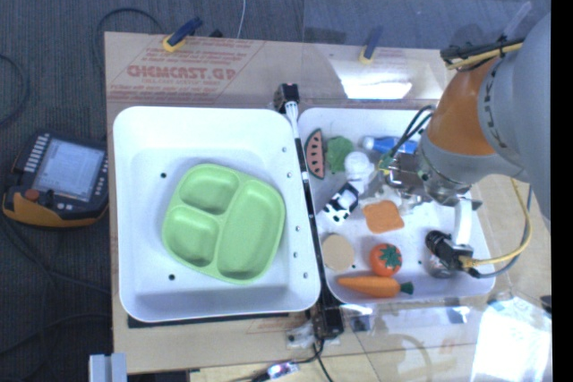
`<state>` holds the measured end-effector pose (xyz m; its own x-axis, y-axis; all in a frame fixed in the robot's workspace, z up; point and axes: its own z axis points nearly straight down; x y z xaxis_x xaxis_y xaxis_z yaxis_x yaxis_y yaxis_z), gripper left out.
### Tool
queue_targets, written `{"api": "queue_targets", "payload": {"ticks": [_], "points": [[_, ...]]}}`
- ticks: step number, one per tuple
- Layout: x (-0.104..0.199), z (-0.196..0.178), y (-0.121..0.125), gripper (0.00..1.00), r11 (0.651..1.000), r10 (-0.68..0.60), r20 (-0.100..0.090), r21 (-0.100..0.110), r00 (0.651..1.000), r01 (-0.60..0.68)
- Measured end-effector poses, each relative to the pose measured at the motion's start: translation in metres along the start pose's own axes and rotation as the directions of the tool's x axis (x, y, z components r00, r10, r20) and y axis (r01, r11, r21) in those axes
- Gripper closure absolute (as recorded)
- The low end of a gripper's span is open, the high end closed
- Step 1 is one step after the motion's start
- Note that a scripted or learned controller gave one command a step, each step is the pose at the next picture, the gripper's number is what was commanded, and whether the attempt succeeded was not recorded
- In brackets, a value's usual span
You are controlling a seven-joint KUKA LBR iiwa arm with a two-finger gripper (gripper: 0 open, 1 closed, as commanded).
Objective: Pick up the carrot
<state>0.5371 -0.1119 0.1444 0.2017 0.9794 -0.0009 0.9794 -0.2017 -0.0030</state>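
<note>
Gripper [400, 164] state I cannot tell, over right bin [479, 277]; carrot [369, 285] lies well apart

grey arm [537, 94] with orange band, yellow cable.

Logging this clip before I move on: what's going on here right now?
A grey arm reaches into the right bin, its end effector above the toys at the bin's far side. The carrot lies untouched at the near edge, next to a tomato. The left bin holds a green divided plate.
</note>
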Motion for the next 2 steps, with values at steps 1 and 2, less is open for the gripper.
{"api": "queue_targets", "payload": {"ticks": [1, 2], "points": [[0.076, -0.039, 0.001, 1.0, 0.964, 0.266, 0.001, 0.002, 0.964, -0.266], [0.143, -0.037, -0.048, 1.0, 0.798, 0.603, 0.006, 0.004, 0.798, -0.603]]}}
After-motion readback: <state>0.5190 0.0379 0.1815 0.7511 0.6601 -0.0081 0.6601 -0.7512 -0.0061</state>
